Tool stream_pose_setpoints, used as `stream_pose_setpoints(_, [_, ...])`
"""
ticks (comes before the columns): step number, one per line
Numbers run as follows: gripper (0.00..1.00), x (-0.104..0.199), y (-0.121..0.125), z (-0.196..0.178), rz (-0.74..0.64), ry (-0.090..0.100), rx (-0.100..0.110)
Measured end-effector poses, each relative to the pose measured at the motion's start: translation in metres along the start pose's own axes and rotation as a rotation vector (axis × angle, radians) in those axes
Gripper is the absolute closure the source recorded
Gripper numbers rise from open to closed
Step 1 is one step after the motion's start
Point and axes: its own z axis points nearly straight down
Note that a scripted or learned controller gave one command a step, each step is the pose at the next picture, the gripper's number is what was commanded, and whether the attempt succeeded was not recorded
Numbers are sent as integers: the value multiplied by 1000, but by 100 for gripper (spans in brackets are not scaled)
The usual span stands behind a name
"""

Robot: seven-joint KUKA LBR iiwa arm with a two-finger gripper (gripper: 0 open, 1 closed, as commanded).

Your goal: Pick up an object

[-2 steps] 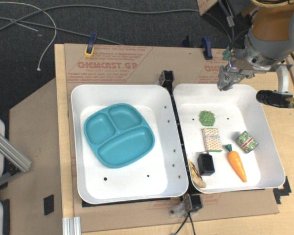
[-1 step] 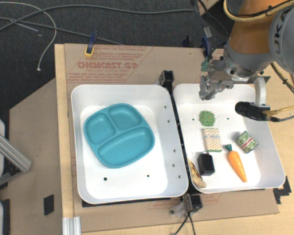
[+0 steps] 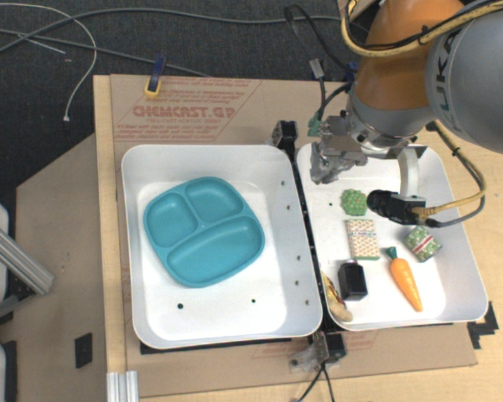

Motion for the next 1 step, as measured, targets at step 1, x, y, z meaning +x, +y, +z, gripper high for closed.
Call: stream_pose_setpoints(1, [100, 60, -18, 12, 0, -1, 1])
